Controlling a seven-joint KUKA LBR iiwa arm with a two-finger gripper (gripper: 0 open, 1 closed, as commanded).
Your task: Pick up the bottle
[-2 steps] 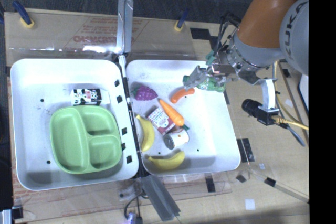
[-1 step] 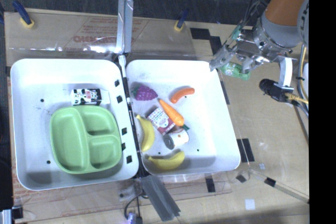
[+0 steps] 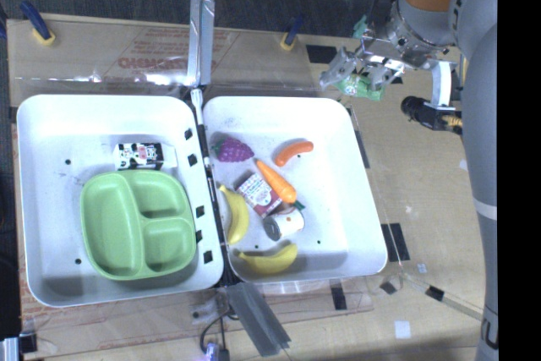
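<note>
- The gripper [image 3: 362, 73] hangs over the bench [image 3: 423, 182], beyond the far right corner of the right bin [image 3: 359, 207], and well away from anything inside it
- How far open it is I cannot tell; there's a scrap of green and white at its tip, and whether that is a held thing or part of the tool is too blurred to call
- The bottle [image 3: 284, 222], as best I can judge, is the small white piece with a dark end lying on its side in the right bin's near half
- Here's the trouble: it's boxed in, with a carrot [image 3: 276, 181] and a red-labelled packet [image 3: 256, 191] touching or just beside it, one banana [image 3: 237, 214] to its left and another banana [image 3: 269, 259] just in front
- A descent slightly off could close on the carrot or packet instead, or nudge the bottle so it rolls away
- A round body lying flat is likely to slip out of a pinch
- Writing: the packet's label, the black-and-white carton [image 3: 139, 154] in the left bin [image 3: 42, 182], and the faint red print on the bench's far strip are all too small to read
</note>
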